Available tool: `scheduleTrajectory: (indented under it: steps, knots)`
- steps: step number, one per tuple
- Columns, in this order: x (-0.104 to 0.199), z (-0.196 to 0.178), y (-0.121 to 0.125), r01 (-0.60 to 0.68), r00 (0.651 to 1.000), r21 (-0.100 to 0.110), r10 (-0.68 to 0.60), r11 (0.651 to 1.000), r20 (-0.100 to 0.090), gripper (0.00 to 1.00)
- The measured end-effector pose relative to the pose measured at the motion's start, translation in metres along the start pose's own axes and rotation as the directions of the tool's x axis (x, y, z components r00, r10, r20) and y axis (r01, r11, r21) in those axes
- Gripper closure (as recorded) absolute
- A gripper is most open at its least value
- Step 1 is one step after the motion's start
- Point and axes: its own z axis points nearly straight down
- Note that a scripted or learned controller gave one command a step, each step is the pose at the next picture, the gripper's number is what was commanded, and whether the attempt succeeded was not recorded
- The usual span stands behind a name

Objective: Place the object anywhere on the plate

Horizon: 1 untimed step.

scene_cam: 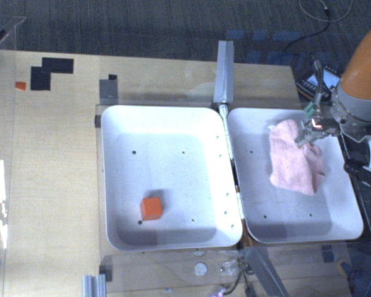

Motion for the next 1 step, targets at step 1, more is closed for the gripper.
scheduleTrajectory:
  steps: [1]
  knots:
    - [0.0020,0.0129,0.0018,0.006,1.000,0.003,-0.006,1.000,-0.001,1.00]
